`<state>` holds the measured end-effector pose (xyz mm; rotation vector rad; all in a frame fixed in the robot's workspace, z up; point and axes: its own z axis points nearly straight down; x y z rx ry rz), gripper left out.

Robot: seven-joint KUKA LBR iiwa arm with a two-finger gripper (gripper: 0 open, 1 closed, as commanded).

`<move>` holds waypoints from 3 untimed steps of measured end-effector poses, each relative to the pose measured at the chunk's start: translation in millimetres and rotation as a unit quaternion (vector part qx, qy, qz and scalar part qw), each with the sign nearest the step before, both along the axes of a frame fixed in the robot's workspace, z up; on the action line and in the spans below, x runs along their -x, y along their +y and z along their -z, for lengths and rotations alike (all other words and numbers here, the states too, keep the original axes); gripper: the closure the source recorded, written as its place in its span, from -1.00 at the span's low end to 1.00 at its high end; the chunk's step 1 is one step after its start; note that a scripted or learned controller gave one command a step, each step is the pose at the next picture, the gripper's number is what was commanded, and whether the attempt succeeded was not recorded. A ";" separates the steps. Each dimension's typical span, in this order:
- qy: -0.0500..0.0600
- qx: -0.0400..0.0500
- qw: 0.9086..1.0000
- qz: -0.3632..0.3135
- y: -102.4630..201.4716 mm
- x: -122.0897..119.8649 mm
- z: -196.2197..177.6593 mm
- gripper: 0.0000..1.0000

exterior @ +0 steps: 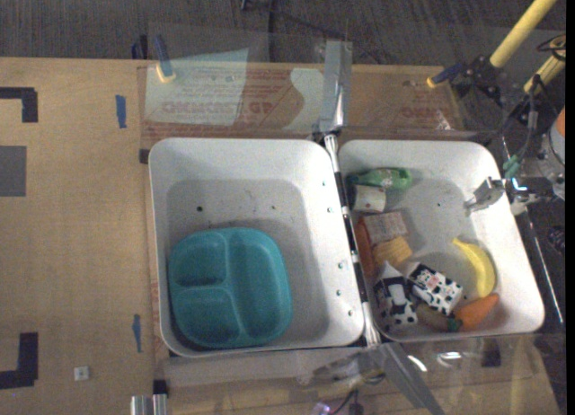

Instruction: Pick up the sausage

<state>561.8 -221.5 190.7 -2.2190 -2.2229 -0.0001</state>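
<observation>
One sausage (pixel 363 247) | right bin (pixel 422 145) left wall | end effector (pixel 482 195) opposite rim

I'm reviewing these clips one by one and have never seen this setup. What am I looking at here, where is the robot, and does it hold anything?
One camera looks down at a slant on a wooden bench with two shallow white bins. The left bin holds a teal divided plate. The right bin holds toy groceries: a green bottle, a banana, a carrot, cow-patterned cartons and a brownish sausage along the bin's left wall. The robot arm reaches in from the right; its gripper is at the right bin's far right edge, with nothing visibly between its fingers. The sausage lies untouched.
</observation>
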 end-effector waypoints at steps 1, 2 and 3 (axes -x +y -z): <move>-0.001 0.001 1.000 -0.001 0.2 -1.2 -10.5 1.00; -0.001 0.001 1.000 -0.001 0.2 -1.2 -10.5 -1.00; -0.009 0.001 1.000 -0.005 117.0 -27.9 91.5 -1.00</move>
